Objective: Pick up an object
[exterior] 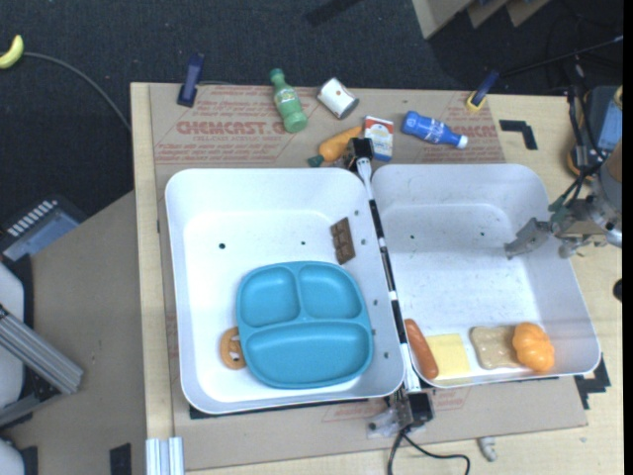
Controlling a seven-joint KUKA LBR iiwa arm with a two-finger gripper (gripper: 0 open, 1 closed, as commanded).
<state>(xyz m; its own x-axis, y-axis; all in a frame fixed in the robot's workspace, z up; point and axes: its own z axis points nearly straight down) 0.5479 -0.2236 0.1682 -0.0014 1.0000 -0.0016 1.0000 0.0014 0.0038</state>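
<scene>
The right bin (465,181) holds a red sausage (420,349), a yellow cheese slice (448,354), a slice of toast (492,347) and an orange (534,346), all along its near edge. My gripper (523,241) hangs low over the right side of this bin, reaching in from the right edge, well above and behind the orange. Nothing is seen in its grasp. The left bin (198,216) carries a blue divided plate (302,323), a pretzel (232,348) at the plate's left edge and a brown chocolate piece (342,239).
Behind the bins on the board lie a green bottle (289,102), a white can (337,97), a blue bottle (433,130), a small carton (378,137) and an orange toy (339,144). Blue clips (190,79) sit at the board's back corners.
</scene>
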